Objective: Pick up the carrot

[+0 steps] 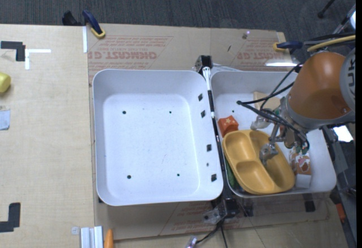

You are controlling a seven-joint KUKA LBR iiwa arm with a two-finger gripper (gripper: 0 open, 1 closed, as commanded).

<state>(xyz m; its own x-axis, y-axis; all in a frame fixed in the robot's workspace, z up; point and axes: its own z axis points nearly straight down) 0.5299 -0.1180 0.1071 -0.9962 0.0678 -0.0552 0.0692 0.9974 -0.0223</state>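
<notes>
In the right bin (pixel 237 85), your tool (pixel 270 150) hung over the yellow divided dish (pixel 249 170); whether it was apart or together you could not tell. The carrot (pixel 228 125) lay just beside the dish's upper left rim, near the bin's left wall.

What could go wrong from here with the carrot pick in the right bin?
The gripper hangs over the yellow divided dish, not over any carrot I can make out, so it may close on the dish. The orange-red item sits tight against the dish rim and bin wall, leaving little finger room.
</notes>
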